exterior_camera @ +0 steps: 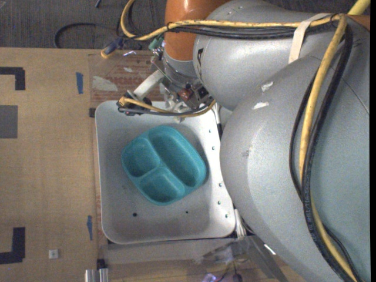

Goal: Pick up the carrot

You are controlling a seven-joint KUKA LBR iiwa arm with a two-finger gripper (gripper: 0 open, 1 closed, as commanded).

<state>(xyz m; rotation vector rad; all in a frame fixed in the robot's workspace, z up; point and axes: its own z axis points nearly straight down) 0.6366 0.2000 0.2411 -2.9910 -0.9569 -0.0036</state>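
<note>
Where the carrot lies we cannot tell. The gripper (175,102) hangs at the far rim of the white bin (113,175), and whether it is open or closed we cannot tell either. In the bin sits a teal plate (164,164) with 3 compartments. The brown bench (47,175) has black marks & blue tape (79,82) - beyond it is dark carpet (53,7) with a black cable (79,35).

Tan bench top (47,175), dark carpet floor (53,7)
</note>
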